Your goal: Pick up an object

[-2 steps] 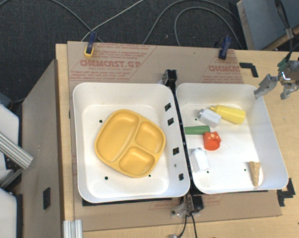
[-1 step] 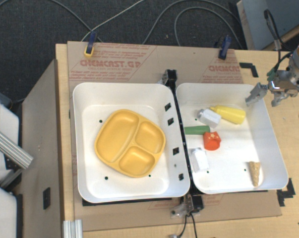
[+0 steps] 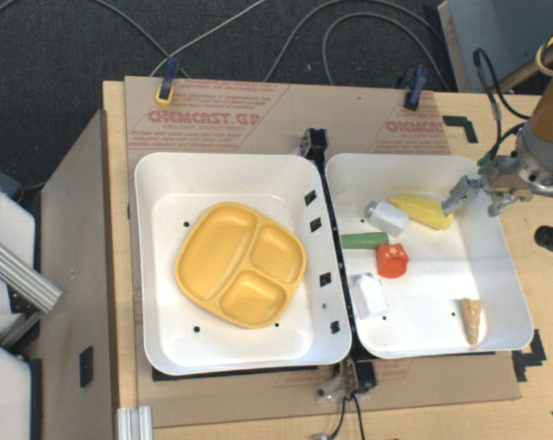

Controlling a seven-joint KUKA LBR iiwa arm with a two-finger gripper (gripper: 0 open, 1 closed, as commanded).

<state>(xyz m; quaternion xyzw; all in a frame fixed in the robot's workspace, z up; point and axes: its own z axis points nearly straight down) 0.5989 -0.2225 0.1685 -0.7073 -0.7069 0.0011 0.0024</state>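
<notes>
Yellow wedge (image 3: 421, 212) lies lengthwise left-right, narrow end toward the end effector (image 3: 475, 197), whose fingers stand spread.

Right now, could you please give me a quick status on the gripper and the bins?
Gripper over right bin, beside yellow object, nothing visibly held. Red piece, green piece, cone loose nearby. Yellow tray in left bin.

A yellow three-compartment plastic tray (image 3: 240, 264) is lying in the left shallow white bin (image 3: 157, 328). In the right shallow white bin (image 3: 510, 273), a green stick (image 3: 363, 240) and a red-orange round object (image 3: 392, 260) are resting just right of the tray, past the divider. Farther right of the tray, a yellow wedge (image 3: 421, 211) is sitting beside the grey two-finger gripper (image 3: 476, 196), which is hanging with nothing between its fingers.
</notes>
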